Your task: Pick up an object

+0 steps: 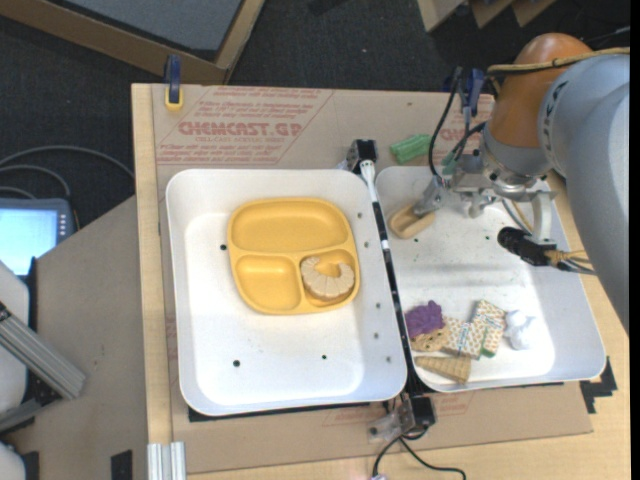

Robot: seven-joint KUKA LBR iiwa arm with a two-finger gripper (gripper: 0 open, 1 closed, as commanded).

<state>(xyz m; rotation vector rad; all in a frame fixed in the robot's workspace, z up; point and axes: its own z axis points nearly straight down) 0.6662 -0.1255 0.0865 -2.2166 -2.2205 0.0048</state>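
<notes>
While the arm's wrist hangs over the far-left corner of the right bin [560, 368], the jaws sit right by a tan, bread-looking piece [411, 222] lying against that bin's left wall. Honestly can't tell if they're spread or closed from up here, the wrist hardware covers too much, so I won't call it a grab.

Stuff that could go sideways, as I see it:

- That tan piece is tucked close to the wall and the divider between the bins. Descend a touch off and one side lands on the rim or just shoves the piece along the wall.
- It looks flat and low, so closing over the top and coming up with nothing seems likely.
- Loose cables [445, 138] dangle beside the wrist and could snag.

The rest of the pickable bits, a purple thing [424, 318] and some crackers [470, 336], are clustered at the near edge of that bin. The left bin [200, 368] holds a yellow divided plate [291, 254] with a round biscuit-like item [326, 277] in its right compartment.
</notes>
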